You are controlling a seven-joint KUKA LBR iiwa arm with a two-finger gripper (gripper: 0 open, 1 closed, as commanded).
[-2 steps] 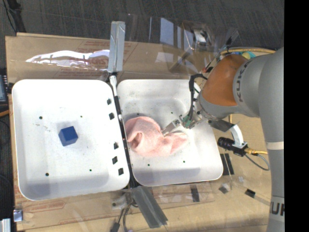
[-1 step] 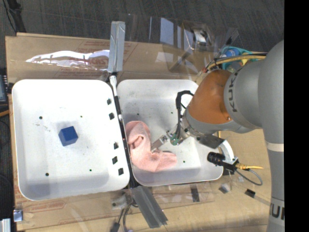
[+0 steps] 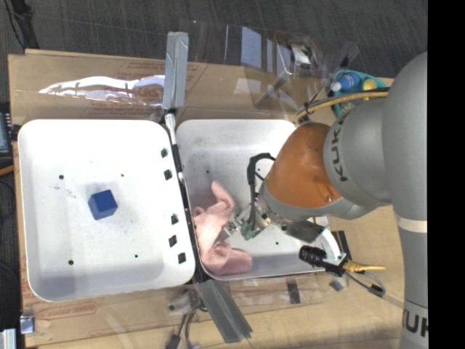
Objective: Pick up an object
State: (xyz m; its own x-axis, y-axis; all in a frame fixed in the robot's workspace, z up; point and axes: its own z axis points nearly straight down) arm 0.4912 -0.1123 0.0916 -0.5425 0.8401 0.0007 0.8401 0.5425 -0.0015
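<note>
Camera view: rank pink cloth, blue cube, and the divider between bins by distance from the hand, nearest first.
1. pink cloth: right bin, lying just left of the hand.
2. divider between bins: further left, past the cloth.
3. blue cube: left bin, well beyond the divider.

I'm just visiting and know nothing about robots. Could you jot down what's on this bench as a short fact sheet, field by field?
Left bin: holds a small blue cube
Right bin: holds a crumpled pink cloth near its left wall
Arm: grey with an orange band, reaching in from the right
Gripper: low in the right bin, right beside the cloth's edge
Grasp: cannot tell from this view
</note>
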